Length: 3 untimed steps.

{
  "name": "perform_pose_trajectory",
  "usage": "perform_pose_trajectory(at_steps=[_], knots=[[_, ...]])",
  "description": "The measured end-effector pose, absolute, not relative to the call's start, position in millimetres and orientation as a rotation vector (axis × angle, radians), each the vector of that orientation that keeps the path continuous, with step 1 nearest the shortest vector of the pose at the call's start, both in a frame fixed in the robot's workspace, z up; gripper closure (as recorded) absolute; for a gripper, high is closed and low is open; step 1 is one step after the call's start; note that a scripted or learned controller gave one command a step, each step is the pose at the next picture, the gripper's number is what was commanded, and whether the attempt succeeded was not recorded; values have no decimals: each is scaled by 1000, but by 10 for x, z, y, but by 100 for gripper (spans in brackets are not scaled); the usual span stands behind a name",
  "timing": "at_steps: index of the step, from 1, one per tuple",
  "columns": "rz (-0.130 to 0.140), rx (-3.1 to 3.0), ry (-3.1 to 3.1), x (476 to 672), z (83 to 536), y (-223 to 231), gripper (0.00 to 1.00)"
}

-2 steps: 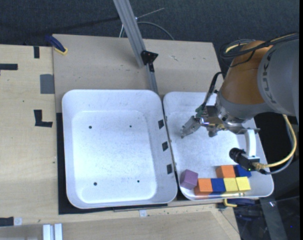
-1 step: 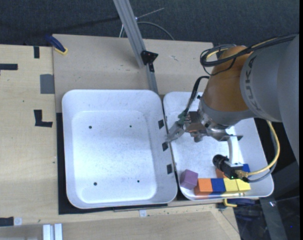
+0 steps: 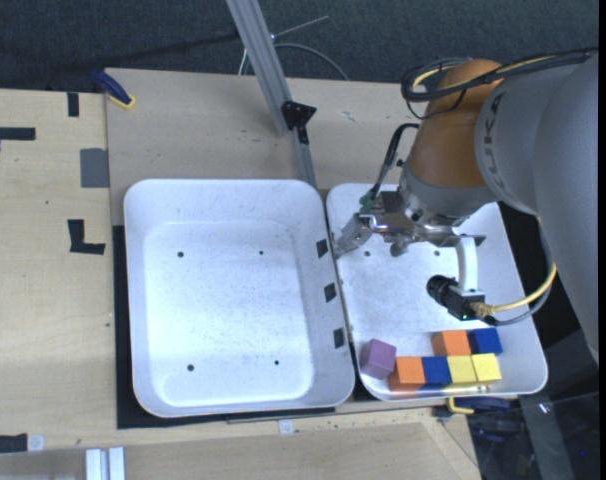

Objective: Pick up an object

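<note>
Blocks sit clustered at the near edge of the right bin (image 3: 518,258): a purple block (image 3: 380,356) a little apart on the left, then an orange block (image 3: 410,370), a blue block (image 3: 436,370), and two yellow blocks (image 3: 474,369) in a row, with a second orange block (image 3: 451,343) and a second blue block (image 3: 486,340) just behind them. We judge the task to be at its approach step, with nothing picked up yet, since every block rests on the bin floor and none is at the tool. Our gripper (image 3: 375,226) hangs over the far part of the right bin, close to the wall shared with the left bin (image 3: 223,193), well apart from the blocks. Whether it is ready to take something we cannot tell, because the tool is seen from above and its tip is a tangle of dark and metal parts. The arm (image 3: 543,138) reaches in from the right, its orange band (image 3: 448,133) above the wrist, the wrist pointing roughly downward into the bin. Next, we think, the tool must travel toward the near edge, centre over one block, likely the purple one since it stands free of its neighbours, and descend around it.
</note>
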<state>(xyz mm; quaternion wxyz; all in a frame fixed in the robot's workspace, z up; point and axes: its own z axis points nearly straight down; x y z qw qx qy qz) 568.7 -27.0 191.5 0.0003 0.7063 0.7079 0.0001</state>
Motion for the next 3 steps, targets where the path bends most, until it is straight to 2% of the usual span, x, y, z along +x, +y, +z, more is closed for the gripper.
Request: perform_pose_trajectory(at_steps=[1,2,3], knots=[[-3,2220,2226,5556,1916,-49,0],[-3,2220,2224,5863,1915,682,0],[-4,2219,2227,5724,1914,1011,0]])
